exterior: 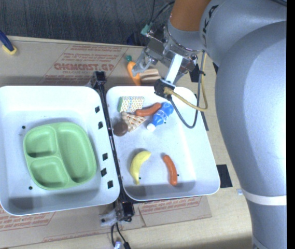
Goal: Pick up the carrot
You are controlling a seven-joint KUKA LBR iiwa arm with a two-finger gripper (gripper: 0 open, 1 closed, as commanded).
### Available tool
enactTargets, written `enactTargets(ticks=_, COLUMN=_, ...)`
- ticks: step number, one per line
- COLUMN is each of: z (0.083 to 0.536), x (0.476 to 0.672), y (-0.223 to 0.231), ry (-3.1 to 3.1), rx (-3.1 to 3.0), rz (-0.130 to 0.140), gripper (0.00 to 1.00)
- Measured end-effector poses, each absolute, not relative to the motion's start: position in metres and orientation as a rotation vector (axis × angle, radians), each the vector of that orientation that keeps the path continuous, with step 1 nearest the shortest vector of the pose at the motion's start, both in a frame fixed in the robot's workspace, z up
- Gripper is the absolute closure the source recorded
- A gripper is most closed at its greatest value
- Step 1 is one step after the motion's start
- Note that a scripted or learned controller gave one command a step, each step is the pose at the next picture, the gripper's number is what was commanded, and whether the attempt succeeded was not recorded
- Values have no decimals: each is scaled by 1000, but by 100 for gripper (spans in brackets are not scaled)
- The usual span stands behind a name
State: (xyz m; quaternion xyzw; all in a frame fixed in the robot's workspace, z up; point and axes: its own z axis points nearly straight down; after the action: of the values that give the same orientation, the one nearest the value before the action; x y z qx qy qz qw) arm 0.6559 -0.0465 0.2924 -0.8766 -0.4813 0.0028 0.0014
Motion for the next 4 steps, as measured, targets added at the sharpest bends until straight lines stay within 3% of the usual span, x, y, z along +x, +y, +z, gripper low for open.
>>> enactTargets(ticks=1, z=281, x=647, y=-112, ry=-1170, rx=-2910, rz=11, gripper=0)
enactTargets(ticks=2, z=223, x=608, y=-72, ry=-1201, rx=-2899, rz=11, gripper=0)
enactTargets(ticks=3, z=125, x=629, y=-144, ry=-770, rx=-3041, rz=10, gripper=0)
enactTargets(ticks=4, z=91, x=547, y=-105, ry=-800, rx=-3033, rz=11, gripper=0)
